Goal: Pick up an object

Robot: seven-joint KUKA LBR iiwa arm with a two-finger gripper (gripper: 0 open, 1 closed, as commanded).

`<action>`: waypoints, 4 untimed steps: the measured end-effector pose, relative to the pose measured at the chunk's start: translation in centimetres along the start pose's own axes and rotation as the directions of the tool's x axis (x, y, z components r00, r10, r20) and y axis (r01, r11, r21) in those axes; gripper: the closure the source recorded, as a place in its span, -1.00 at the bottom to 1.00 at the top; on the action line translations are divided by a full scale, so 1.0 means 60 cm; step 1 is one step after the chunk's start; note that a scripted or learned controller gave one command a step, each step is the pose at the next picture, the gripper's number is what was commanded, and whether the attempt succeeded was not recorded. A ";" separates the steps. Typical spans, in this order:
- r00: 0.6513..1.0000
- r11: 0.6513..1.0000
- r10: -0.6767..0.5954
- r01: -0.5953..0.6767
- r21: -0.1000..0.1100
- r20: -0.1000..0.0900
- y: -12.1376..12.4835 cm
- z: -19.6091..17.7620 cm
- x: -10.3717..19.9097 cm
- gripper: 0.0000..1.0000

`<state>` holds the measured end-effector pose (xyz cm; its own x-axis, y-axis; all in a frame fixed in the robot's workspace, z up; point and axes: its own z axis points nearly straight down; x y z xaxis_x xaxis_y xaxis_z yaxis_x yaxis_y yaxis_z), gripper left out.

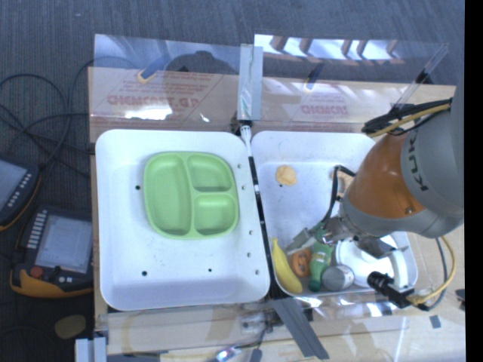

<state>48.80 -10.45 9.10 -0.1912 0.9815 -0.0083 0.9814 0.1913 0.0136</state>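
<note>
One green bottle (320,259) (silver cap, btm-right)

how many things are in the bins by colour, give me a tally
green: 2, the divided plate in the left bin and a bottle in the right bin
yellow: 1, the banana
orange: 2, a small round piece and a small fruit
silver: 1, a can
total: 6

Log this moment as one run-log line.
phase: reaching | hand: low over green bottle, right bin | nearby: banana | left bin: green divided plate
</note>
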 end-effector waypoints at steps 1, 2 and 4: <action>0.998 0.998 -0.057 0.057 0.016 -0.009 0.014 -0.154 0.098 -1.00; 0.988 0.988 -0.151 0.151 0.016 -0.009 0.002 -0.154 0.042 -1.00; 0.969 0.969 -0.249 0.249 -0.005 -0.002 0.002 -0.004 -0.006 -1.00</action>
<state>48.98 -10.78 9.32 -0.4293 0.9031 -0.0090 0.9030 0.4294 0.0161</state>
